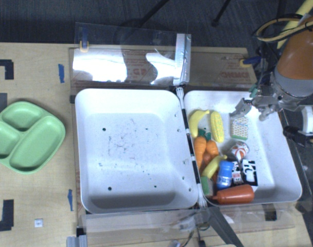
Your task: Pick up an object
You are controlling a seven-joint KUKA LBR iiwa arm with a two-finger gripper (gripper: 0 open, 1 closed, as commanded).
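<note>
Half the red sausage (235,194) (front edge) behind right bin's rim (280,197).

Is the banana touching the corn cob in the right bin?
Touching. The camera view shows the banana lying right against the corn cob, no bin floor between them.

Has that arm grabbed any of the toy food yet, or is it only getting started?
Nothing looks picked yet. The banana, corn cob, carrots, blue bottle and red sausage all lie in the right bin. In hand: the gripper hovers above that bin's upper part, beside a small mesh-patterned packet. Left: descending, gripping, lifting.
</note>
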